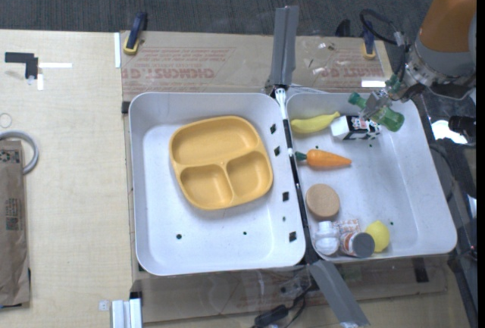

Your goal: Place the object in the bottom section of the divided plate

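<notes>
Presently the gripper (pixel 377 108) hangs over the upper part of the right bin (pixel 424 190), just above a small black-and-white carton (pixel 356 128); whether the jaws are open or closed cannot be told. No object is seen held. Judged advice — settle squarely on one item and confirm it is between the jaws before lifting. Right bin contents: banana (pixel 314 123), carrot (pixel 327 160), round cork-coloured disc (pixel 323 200), small containers and a yellow piece at the lower edge. Left bin (pixel 151 235) holds the divided plate (pixel 220 160) — sections bare.
</notes>
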Available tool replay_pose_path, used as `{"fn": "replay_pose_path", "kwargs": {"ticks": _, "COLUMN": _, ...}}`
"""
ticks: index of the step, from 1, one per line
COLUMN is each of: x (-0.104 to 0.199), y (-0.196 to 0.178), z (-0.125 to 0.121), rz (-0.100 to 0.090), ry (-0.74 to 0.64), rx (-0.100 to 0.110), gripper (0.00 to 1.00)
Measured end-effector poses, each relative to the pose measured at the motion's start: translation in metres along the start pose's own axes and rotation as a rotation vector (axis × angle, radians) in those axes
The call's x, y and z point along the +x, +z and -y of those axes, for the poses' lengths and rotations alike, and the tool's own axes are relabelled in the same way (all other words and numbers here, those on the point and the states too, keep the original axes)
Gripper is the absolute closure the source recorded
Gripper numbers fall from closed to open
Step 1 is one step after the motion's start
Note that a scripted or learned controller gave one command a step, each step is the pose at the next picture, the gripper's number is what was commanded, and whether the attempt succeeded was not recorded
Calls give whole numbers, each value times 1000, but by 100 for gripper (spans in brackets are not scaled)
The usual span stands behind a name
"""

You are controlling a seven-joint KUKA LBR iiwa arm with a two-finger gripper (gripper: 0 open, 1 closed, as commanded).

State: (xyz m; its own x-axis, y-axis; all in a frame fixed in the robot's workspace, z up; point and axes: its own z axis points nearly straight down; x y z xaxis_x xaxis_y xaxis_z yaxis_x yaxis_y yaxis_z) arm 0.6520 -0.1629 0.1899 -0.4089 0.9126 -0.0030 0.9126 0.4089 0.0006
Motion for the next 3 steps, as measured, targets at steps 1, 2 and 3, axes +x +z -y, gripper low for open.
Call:
{"fn": "replay_pose_path", "kwargs": {"ticks": 1, "x": 72, "y": -3, "z": -40, "rz": -2, "ry": -189, "rx": 0, "gripper": 100}}
{"fn": "replay_pose_path", "kwargs": {"ticks": 2, "x": 127, "y": -2, "z": -65, "rz": -2, "ry": -288, "rx": 1, "gripper": 100}}
{"fn": "replay_pose_path", "kwargs": {"ticks": 3, "x": 215, "y": -12, "z": -52, "rz": -2, "ry": -343, "rx": 0, "gripper": 100}}
